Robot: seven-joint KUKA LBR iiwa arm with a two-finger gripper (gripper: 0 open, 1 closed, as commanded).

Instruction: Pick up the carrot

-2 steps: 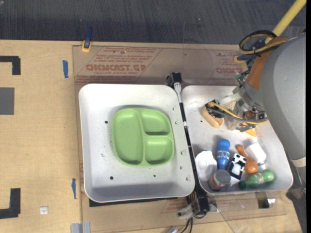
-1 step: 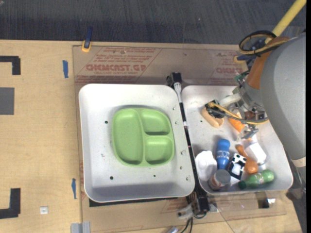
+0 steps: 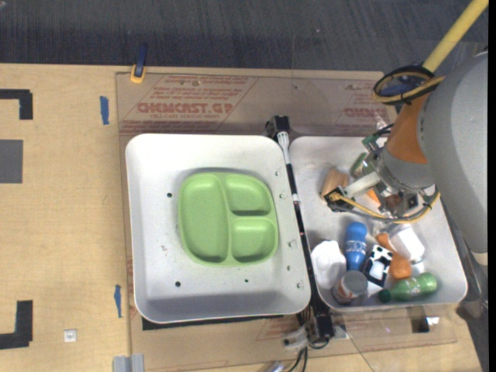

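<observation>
One end effector (image 3: 385, 201) low over the carrot (image 3: 373, 195), finger state impossible to tell.

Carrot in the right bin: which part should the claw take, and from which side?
Probably its exposed orange middle, coming straight down from above. The carrot lies low, hemmed in by the black-and-white die, the white block and the green item, so any sideways approach looks blocked.

The two shallow white bins (image 3: 147, 231) look like smooth, faintly glossy plastic. The green three-compartment plate (image 3: 203, 217) has a matt plastic look, and the brown bench top (image 3: 62, 231) resembles matt cardboard.
</observation>
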